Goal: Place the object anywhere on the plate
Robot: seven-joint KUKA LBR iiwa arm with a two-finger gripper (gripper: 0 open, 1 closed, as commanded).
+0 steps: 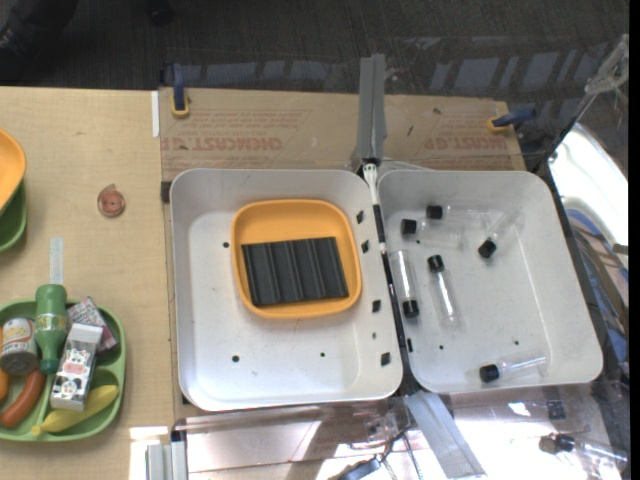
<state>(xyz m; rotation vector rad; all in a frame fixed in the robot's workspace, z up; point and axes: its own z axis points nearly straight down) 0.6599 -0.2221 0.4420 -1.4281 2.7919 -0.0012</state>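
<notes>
Two shallow white bins sit side by side on the table, the left bin (200, 298) filling the middle of the frame and the right bin (560, 298) touching it along a shared edge.

In the left bin, toward its upper middle, lies a yellow plate (250, 230), square with rounded corners. A dark ribbed slab (296, 272) rests flat on the plate and covers most of its floor.

The things to be moved are in the right bin: several clear tubes with black caps, all well apart from the plate. One tube (441, 288) lies near the bin's middle, running up and down the frame. A second tube (405, 283) lies just beside the edge shared with the left bin. A third tube (512, 368) lies near the lower right corner. Further tubes lie tangled in the upper part of the bin, around one black cap (434, 211) and another cap (487, 249); their clear bodies are hard to tell apart.

How the jaws stand cannot be told.

Behind the bins a sheet of cardboard (300, 133) lies flat, with a grey post (372, 108) standing at its middle. At the lower left of the frame a green tray (112, 330) holds a green bottle (50, 323), a can (16, 338) and a small carton (72, 366). A small round pink thing (112, 201) lies alone on the table at upper left.
</notes>
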